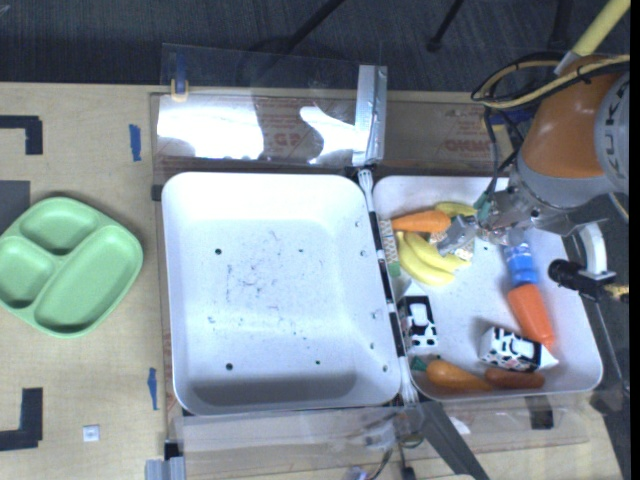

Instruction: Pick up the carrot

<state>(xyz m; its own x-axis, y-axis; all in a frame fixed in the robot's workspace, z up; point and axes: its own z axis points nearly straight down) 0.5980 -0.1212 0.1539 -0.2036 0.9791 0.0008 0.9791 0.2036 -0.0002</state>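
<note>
Two carrots lie in the right bin [585, 363]. One carrot [418, 223] rests at the bin's far left corner, on top of a bunch of yellow bananas [425, 256]. The other carrot [455, 373] lies along the near wall. My gripper [463, 236] hangs low over the bananas, right at the far carrot's right end. The arm's orange band [565, 133] rises above it at the right. Whether the gripper touches the carrot is unclear.
An orange bottle with a blue cap [527, 298] lies right of the bananas. Two black-and-white patterned items [418, 323] [512, 348] sit near the bin's front. The left bin [270, 278] stands beside it. A green divided plate [65, 265] rests at far left.
</note>
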